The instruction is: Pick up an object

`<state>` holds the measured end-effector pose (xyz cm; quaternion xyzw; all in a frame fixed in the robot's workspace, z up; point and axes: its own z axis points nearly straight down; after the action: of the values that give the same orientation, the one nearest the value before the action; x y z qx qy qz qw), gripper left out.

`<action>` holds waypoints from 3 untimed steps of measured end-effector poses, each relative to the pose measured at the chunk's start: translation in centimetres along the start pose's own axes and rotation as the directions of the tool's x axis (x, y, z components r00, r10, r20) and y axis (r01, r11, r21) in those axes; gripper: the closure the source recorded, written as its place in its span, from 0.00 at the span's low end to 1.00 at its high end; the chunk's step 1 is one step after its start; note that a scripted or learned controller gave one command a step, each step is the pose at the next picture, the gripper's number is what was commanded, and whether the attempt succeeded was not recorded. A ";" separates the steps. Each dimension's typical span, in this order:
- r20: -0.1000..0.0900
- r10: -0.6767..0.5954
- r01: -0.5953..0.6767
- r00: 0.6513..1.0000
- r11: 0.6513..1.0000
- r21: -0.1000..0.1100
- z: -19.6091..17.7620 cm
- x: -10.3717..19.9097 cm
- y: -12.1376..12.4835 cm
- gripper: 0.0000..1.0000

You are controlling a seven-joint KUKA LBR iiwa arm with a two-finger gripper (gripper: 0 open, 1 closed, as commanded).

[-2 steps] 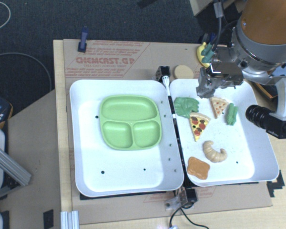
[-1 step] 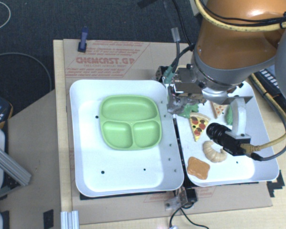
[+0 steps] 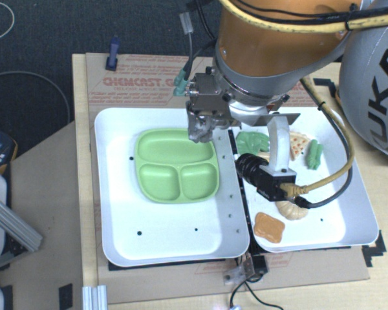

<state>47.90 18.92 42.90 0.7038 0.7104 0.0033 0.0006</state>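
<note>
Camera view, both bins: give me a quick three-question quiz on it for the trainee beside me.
1. True or false: the green divided tray lies in the right bin.
2. Which item sits nearest the front edge of the right bin?
A. the green pod-shaped piece
B. the orange-brown block
C. the green leafy piece
3. Fill in: the claw hangs over the tray's ______ rim, close to the wall between the bins.

Key:
1. False; the tray is in the left bin.
2. B
3. back
</note>
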 end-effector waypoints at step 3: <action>0.007 0.003 -0.003 1.000 1.000 0.018 13.1 2.7 -0.3 1.00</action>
<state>47.66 21.70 29.83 0.7048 0.7094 -0.0057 -0.0034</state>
